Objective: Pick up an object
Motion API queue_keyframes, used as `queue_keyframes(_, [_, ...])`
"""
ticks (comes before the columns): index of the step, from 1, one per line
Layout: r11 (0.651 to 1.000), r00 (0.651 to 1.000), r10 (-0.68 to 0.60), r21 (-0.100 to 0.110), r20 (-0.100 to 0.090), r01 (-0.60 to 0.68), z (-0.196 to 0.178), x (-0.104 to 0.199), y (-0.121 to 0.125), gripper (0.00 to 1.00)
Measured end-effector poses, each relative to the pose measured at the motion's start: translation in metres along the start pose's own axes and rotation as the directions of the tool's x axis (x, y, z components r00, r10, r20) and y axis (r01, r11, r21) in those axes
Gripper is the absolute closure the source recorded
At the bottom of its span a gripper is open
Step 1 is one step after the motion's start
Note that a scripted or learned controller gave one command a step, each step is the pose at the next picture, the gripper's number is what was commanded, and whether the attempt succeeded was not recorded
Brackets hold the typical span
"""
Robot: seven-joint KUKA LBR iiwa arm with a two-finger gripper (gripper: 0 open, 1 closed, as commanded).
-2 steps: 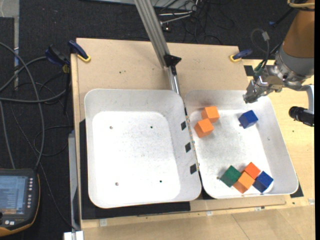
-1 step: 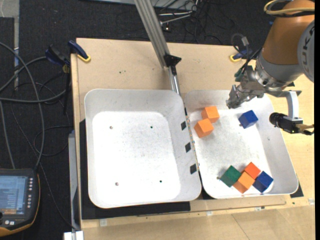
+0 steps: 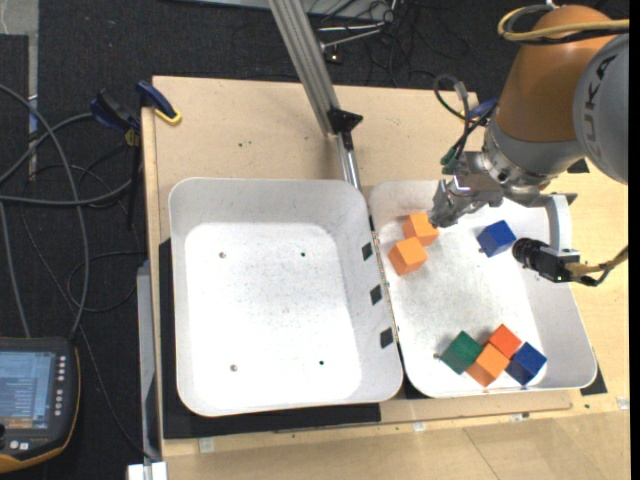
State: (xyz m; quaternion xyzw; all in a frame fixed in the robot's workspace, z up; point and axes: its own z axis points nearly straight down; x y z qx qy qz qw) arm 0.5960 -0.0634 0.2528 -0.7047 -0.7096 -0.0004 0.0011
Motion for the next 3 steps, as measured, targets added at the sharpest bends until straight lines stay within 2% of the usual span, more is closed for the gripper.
queue_keyframes(1, [1.0,1.0,-0.001,0.0,0.0,0.001,-0.005,0.046,-0.016,1.0])
queue_keyframes(3, [1.0,1.0,0.0,0.002,0.0,0.0,0.02,0.153,-0.045,1.0])
